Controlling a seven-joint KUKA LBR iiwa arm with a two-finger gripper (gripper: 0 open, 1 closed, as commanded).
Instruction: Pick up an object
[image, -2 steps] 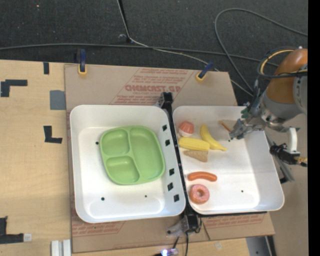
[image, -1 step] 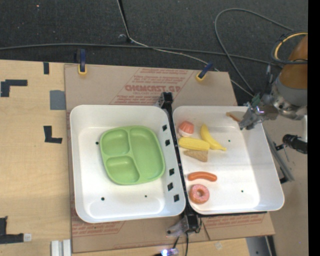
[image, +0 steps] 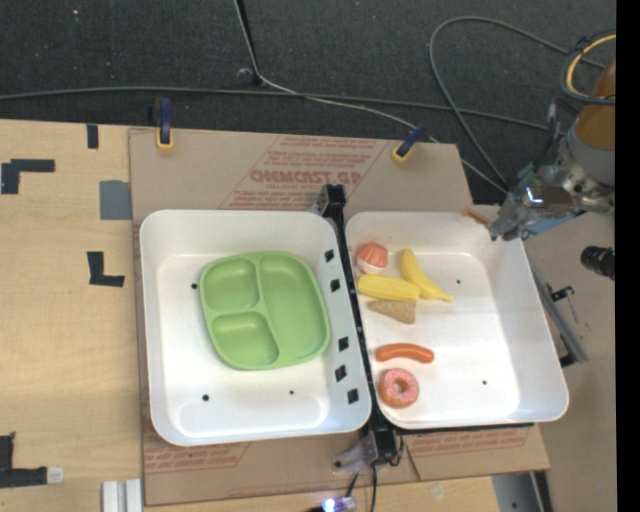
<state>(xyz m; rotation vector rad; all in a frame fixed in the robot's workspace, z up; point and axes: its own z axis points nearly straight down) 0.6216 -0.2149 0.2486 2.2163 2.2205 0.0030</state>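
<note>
The right bin (image: 500, 340) holds several toy foods. A pink and white round piece (image: 372, 256) lies at the far left, with a banana (image: 424, 276) beside it. A yellow block (image: 388, 289) rests on a tan wedge (image: 400, 312). Nearer the front lie a red sausage (image: 404, 353) and a pink donut (image: 399, 386). My gripper (image: 512, 216) hangs over the right bin's far right corner, well apart from all the food. Nothing shows in it.
The left bin (image: 170, 300) holds a green divided plate (image: 265, 309). A black divider (image: 345, 300) runs between the bins. Cables cross the dark floor behind the bench. Two clamps (image: 163, 135) (image: 408, 147) pin the cardboard base.
</note>
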